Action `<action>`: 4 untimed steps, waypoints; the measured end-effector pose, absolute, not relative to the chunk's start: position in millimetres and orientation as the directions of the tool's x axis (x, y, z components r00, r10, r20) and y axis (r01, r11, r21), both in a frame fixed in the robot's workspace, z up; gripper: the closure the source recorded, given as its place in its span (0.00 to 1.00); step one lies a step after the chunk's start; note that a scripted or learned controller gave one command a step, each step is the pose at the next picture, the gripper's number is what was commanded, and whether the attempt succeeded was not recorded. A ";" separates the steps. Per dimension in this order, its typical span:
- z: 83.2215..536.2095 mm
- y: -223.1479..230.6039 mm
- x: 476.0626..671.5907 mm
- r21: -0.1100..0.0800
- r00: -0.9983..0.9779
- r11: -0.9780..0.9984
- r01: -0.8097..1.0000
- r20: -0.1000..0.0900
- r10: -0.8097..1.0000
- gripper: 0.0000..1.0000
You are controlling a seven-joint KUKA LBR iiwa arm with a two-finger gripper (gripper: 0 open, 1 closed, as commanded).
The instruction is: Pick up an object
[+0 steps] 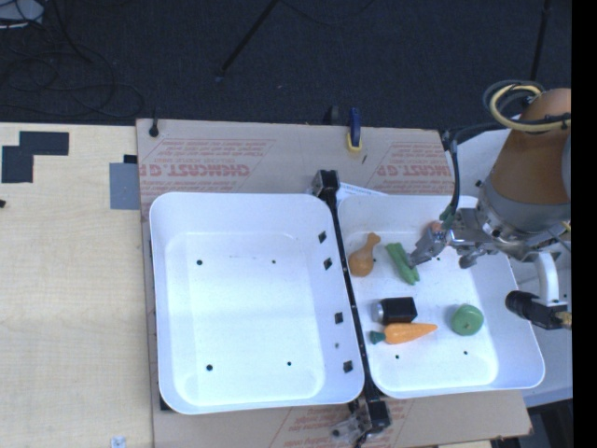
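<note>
The right bin (522,367) holds several small objects. A tan drumstick-shaped toy (364,257) lies near the divider, with a green stick (403,263) just right of it. Lower down are a black block (398,309), an orange carrot (407,333) and a green ball (467,319). My gripper (448,252) hangs over the upper middle of this bin, right of the green stick and above the green ball. Its two fingers stand apart, open, with nothing between them.
The left bin (168,297) sits beside the right one, split from it by a black divider strip (340,287). Cardboard (233,161) lies under both bins. The arm's grey body and orange band (527,161) lean over the right bin's far right edge.
</note>
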State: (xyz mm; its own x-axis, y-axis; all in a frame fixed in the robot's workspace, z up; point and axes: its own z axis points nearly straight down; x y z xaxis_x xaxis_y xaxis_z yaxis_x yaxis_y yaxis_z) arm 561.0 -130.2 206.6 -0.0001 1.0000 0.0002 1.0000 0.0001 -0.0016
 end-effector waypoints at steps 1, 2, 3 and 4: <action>164.6 -105.9 609.1 0.000 -0.002 0.002 1.000 0.000 1.000 0.00; 86.8 -151.8 641.1 0.003 0.000 0.000 1.000 -0.002 1.000 0.00; 88.0 -174.1 644.2 -0.002 -0.001 0.001 1.000 0.001 1.000 0.00; 86.8 -119.9 585.9 -0.009 -0.002 0.002 1.000 0.004 1.000 0.00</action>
State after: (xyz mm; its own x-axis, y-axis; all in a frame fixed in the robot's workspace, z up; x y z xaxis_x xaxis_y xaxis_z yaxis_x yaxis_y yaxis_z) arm 585.9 -119.9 86.8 -0.0019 1.0000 0.0040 1.0000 0.0019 -0.0093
